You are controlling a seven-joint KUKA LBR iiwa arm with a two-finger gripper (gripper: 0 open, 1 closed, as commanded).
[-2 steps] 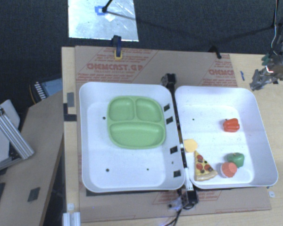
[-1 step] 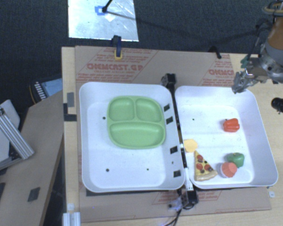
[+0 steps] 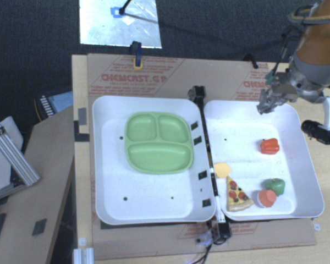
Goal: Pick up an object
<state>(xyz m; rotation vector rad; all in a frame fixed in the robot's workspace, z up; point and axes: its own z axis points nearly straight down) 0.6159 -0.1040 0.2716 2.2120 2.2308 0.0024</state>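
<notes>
My gripper (image 3: 265, 104) hangs over the far right corner of the right bin (image 3: 247, 133), with nothing seen between its fingers. Below it in that bin lie a red pepper (image 3: 269, 146), a green pepper (image 3: 275, 186), a small red-pink piece (image 3: 267, 198), a pizza slice (image 3: 237, 195) and a pale yellow piece (image 3: 221, 170). The red pepper is the nearest, a short way toward the front of the gripper.
The left bin (image 3: 110, 202) holds a green divided plate (image 3: 157, 143). A black clip divider (image 3: 201, 136) runs between the bins. Cardboard lies under both bins, and a shiny sheet (image 3: 121, 15) lies at the back.
</notes>
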